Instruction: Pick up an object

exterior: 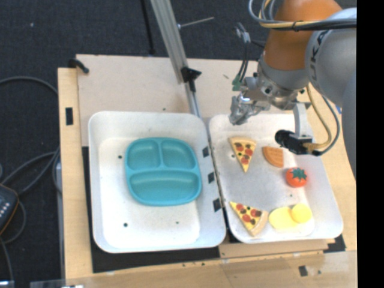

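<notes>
The bench (138, 89) is a pale brown board, and it stands on a dark carpet floor (60, 17). Black cables (24, 86) lie on this floor at the 9 o'clock side of the view. A slanted aluminium post (171, 35) comes from the 12 o'clock edge down to the place where the two bins meet.

The left bin (108, 221) holds a teal divided plate (162, 171) near its middle. The right bin (327, 212) holds the toy food.

The upper pizza slice (243, 152) lies at about 11 o'clock in the right bin. Its crust is toward 12 o'clock and its tip points to 6 o'clock, so the long axis goes from 12 to 6. Just beside it, at its 3 o'clock, lies a small orange-brown wedge (273, 156), apart from it. A red tomato (295, 177) with a green top sits at 4 o'clock from the wedge.

The lower pizza slice (249, 216) lies at about 7 o'clock in the bin. Its tip points to about 10 o'clock and its crust is toward 4 o'clock. Two yellow pieces (291, 216) lie together at its 3 o'clock, very near to its crust.

The gripper (240, 111) hangs over the 12 o'clock rim of the right bin, at 12 o'clock from the upper pizza slice and apart from it. I see no object in it. Whether it is released or clenched, I cannot tell, because it is small and dark against the rim. The grey arm (330, 47) with its orange band (297, 26) comes in from 2 o'clock.
</notes>
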Robot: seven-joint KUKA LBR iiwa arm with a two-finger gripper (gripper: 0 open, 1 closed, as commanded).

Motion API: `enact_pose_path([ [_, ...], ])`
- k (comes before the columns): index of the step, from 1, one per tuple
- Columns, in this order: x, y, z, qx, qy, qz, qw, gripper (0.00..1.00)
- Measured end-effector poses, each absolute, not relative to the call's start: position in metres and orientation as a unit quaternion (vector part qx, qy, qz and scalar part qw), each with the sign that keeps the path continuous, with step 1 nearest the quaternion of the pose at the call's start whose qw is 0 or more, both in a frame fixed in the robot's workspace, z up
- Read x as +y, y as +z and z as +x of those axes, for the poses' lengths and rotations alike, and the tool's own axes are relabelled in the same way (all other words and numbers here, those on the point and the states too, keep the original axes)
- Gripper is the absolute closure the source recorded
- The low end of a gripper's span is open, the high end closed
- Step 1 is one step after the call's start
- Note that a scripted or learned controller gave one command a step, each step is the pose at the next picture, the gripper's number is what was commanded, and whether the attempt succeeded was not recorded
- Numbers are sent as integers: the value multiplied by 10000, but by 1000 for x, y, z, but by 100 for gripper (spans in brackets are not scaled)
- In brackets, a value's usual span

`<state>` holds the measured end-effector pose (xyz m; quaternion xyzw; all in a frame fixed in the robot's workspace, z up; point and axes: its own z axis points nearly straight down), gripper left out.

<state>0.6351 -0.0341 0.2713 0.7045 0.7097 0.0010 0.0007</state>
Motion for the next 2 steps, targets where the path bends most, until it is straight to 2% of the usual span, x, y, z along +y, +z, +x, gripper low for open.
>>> enact_pose_path([
  [1, 19, 265, 639, 7097, 5, 7045, 0, 100],
  [2, 62, 261, 658, 7094, 6, 7048, 7, 100],
])
